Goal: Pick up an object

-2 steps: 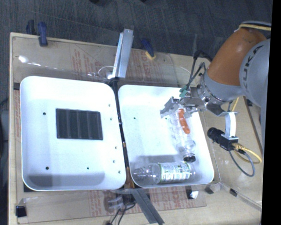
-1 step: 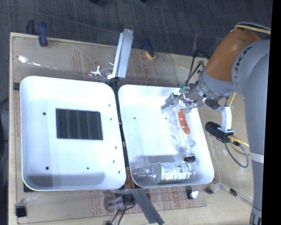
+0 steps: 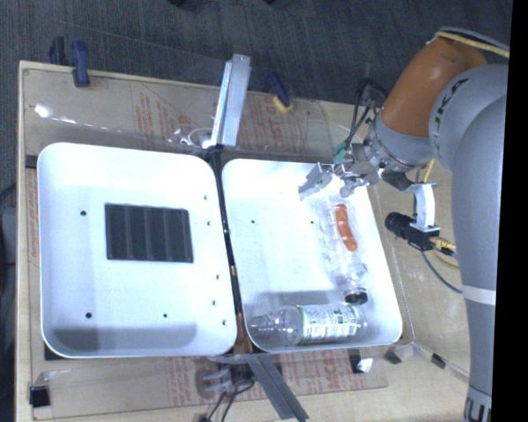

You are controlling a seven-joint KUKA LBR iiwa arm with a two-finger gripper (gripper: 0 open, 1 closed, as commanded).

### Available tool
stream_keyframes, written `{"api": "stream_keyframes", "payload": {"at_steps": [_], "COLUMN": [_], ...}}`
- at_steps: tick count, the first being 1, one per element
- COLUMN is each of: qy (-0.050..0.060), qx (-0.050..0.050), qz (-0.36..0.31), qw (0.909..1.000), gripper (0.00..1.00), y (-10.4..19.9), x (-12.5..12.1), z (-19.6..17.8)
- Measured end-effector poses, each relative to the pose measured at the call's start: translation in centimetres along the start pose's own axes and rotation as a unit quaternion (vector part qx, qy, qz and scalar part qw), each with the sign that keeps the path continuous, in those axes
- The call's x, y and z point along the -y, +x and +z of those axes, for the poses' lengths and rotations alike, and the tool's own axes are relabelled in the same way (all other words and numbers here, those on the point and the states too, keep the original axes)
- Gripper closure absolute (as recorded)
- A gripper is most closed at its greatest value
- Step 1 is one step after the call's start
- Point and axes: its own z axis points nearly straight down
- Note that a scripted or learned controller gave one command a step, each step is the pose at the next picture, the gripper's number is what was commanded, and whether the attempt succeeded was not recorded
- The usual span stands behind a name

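Though clear, orange-cored bottle (image 3: 340, 239).

Right bin (image 3: 271, 250) left half free; bottles (image 3: 315, 323) crowd right, front.

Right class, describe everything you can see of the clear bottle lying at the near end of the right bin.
The clear bottle looks like see-through plastic with a printed label around its middle. It lies on its side along the right bin's near wall, seemingly touching it. A second clear container with orange contents lies just beyond it.
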Motion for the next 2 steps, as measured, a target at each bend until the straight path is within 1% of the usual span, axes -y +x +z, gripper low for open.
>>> {"api": "stream_keyframes", "payload": {"at_steps": [1, 2], "qy": [0.003, 0.004], "qx": [-0.002, -0.003], "qz": [-0.056, -0.088], "qw": [0.9984, 0.9961], "gripper": [0.00, 0.00], "y": [0.00, 0.03], "x": [1.14, 1.29], "z": [-0.43, -0.44]}}
